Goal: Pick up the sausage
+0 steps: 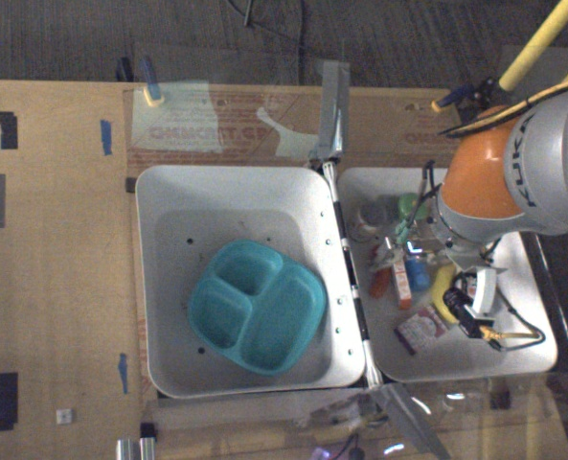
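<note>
Red sausage point(378, 283) in right bin point(537, 353) | pincer point(403, 247) over it | grip state unclear

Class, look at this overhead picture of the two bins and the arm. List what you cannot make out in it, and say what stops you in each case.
- Gripper, camera view: the arm's wrist covers it, so its state cannot be told.
- Sausage, probably the reddish item: too small and blurred to confirm.
- Items near the right bin's back edge: partly covered by the arm, too small to name.
- Print on the small packet: too small to read.
- Arm: cut off by the right edge.
</note>
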Robot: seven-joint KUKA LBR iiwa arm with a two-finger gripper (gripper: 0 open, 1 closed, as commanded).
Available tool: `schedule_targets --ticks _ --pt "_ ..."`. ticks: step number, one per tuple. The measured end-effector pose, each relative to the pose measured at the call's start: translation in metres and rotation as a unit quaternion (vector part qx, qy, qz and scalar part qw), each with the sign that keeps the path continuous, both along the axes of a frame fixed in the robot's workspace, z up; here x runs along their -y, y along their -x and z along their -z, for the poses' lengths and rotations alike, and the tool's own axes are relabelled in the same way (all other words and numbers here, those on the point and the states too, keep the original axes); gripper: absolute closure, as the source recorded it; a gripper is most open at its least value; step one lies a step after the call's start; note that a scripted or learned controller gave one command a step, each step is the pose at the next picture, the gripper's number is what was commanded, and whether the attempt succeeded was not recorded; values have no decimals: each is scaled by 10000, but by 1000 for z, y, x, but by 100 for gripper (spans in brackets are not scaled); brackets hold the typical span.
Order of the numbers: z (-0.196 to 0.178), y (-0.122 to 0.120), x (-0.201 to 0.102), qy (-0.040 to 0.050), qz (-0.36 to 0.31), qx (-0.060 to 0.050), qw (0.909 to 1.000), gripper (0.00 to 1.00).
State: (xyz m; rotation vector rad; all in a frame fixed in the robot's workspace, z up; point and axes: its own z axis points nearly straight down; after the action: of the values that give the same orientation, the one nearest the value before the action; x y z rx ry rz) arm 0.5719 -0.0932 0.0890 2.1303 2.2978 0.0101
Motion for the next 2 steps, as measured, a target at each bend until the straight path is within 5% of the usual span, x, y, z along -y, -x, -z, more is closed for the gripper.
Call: schedule_targets --ticks 1,2 --pt "-9 0 3 3 29 13 10000 100" --pt "1 80 20 -4 446 -10 9990 100"
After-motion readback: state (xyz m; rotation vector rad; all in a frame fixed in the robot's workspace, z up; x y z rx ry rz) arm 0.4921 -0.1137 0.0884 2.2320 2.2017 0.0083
